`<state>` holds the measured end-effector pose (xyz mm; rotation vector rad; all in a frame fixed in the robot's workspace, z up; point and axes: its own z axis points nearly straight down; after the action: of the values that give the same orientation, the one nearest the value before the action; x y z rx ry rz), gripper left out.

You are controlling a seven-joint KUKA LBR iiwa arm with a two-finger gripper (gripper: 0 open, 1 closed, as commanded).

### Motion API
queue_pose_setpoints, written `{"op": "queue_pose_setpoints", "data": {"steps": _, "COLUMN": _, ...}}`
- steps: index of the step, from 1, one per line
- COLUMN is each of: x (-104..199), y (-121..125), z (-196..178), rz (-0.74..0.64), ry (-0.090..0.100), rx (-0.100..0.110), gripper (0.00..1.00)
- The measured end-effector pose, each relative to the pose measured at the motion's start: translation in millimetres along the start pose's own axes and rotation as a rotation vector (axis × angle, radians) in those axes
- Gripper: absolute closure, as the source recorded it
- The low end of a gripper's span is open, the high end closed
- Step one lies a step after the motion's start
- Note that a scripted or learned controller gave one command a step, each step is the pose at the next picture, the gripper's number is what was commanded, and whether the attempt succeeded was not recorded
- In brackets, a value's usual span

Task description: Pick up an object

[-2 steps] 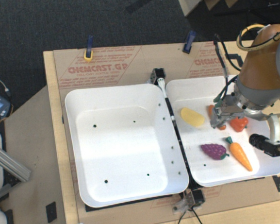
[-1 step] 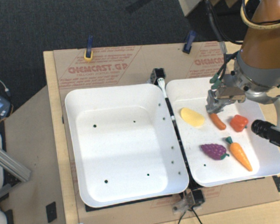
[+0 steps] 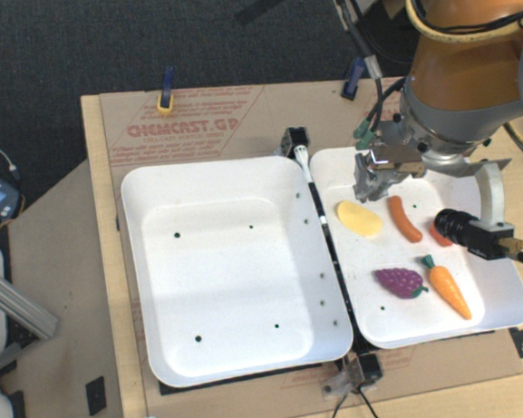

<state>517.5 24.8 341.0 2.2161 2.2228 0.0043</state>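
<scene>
In the right bin (image 3: 515, 304) lie a pale yellow lemon-shaped toy (image 3: 360, 219), an orange-red sausage-like piece (image 3: 405, 219), a purple grape bunch (image 3: 401, 281) and an orange carrot (image 3: 450, 291). A small red piece (image 3: 442, 238) is partly hidden behind a black part of the arm. My gripper (image 3: 369, 185) hangs over the far left of this bin, just above and behind the yellow toy. Nothing shows between its fingers.
The left bin (image 3: 151, 199) sits beside the right one, divided by a black strip (image 3: 323, 234). Both rest on a cardboard sheet (image 3: 190, 119) with clamps at its edges. The arm's grey and orange body (image 3: 466, 49) looms over the right bin's far side.
</scene>
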Motion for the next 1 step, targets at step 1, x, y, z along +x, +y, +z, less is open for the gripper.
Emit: {"op": "queue_pose_setpoints", "data": {"steps": 1, "x": -83.5, "y": -28.3, "z": 53.5, "rz": 0.01, "ry": 0.0, "rx": 0.011, "gripper": 1.0}}
